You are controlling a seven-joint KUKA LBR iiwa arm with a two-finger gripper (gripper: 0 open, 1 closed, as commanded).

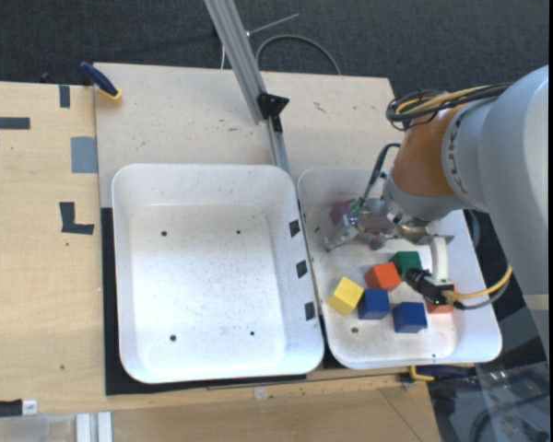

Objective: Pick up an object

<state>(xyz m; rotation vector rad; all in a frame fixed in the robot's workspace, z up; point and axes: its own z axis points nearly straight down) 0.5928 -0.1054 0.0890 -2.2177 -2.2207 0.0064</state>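
Note:
Several small blocks lie in the right bin (470, 339): a yellow one (347, 295), an orange one (383, 275), a green one (407, 262) and two blue ones (373, 304) (409, 317). A small purple piece (338, 212) sits near the bin's far left part. My gripper (341, 228) is low over the bin floor just beside the purple piece and left of the block cluster. It stands open, with nothing between its fingers (334, 240).
The left bin (129, 191) holds no objects. A slanted metal pole (244, 58) crosses above the bins' far edge. Cables (433, 288) hang off the wrist over the blocks. A blue and yellow tool (101, 81) lies at the bench's far left.

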